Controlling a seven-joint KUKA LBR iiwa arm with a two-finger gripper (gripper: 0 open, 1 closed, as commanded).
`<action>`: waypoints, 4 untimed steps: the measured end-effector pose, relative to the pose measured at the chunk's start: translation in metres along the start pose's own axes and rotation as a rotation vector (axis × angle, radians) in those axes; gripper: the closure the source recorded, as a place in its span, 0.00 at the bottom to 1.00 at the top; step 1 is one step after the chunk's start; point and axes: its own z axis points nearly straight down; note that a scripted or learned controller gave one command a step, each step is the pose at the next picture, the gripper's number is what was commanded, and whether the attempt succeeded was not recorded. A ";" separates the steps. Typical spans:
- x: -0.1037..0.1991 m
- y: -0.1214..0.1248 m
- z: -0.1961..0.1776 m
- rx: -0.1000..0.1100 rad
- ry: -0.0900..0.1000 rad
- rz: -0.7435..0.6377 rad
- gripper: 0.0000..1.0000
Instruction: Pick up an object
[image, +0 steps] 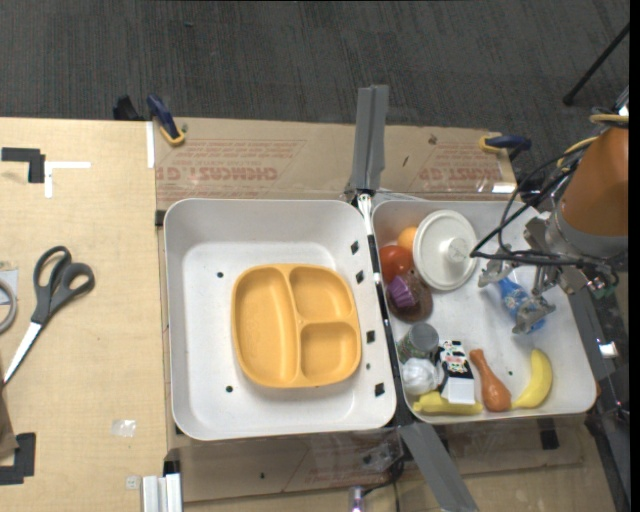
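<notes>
The right bin holds a jumble of objects. A white round lid lies at its back, with an orange ball, a red fruit and a purple piece beside it. Along the front lie a banana, an orange carrot-like toy, a black-and-white box, a grey cup and a yellow piece. My gripper hangs low over the bin's right side, right above a blue-and-white object. Cables and the wrist hide the contact.
The left bin holds a yellow divided plate. Scissors lie on the bench far left. Blue clamps sit on the cardboard behind the bins. A grey divider bar stands between the bins.
</notes>
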 end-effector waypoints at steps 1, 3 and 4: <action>0.036 0.015 0.001 -0.002 0.003 -0.031 0.00; 0.034 0.015 -0.009 0.000 -0.002 -0.030 0.00; 0.004 0.010 0.001 -0.001 0.001 -0.087 0.00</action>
